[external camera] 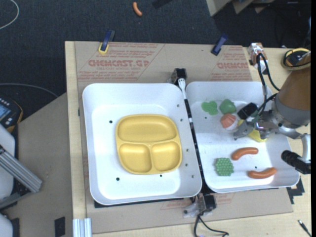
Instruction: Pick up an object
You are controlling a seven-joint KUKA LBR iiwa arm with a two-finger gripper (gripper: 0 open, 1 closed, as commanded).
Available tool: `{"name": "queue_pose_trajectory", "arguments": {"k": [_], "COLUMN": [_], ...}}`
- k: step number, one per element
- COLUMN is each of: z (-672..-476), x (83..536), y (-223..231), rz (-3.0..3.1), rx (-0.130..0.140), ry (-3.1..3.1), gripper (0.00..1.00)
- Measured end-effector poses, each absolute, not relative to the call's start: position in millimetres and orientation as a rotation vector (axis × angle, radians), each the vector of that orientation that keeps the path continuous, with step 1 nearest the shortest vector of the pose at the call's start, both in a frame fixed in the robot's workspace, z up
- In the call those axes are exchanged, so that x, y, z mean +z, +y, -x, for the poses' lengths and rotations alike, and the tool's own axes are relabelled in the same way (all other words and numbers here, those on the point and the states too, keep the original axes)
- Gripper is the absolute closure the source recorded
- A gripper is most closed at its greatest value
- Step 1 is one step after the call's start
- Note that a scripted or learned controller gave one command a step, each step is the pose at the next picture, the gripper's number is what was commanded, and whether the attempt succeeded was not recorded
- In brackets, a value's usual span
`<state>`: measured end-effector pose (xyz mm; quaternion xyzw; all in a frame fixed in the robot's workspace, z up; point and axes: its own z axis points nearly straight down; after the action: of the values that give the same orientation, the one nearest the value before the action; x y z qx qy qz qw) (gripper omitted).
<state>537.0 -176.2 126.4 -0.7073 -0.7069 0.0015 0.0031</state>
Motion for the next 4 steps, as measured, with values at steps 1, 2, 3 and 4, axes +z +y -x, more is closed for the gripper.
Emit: {"name": "queue_pose_trajectory", "arguments": {"k": [1,2,3,4], "z": [-535.9,-537.4,-546.3,-543.1], "x": [81.7,95.3,141.5,189.4], "y": [-175.3,-176.4,-175.1,-167.9], "rz": [2.217,2.224,2.225,2.224], "rx": [0.004,0.000,-0.004,-0.005], "ry": [-2.217,-2.221,-2.228,-2.227], "gripper": [0.00,1.00,1.00,1.00]}}
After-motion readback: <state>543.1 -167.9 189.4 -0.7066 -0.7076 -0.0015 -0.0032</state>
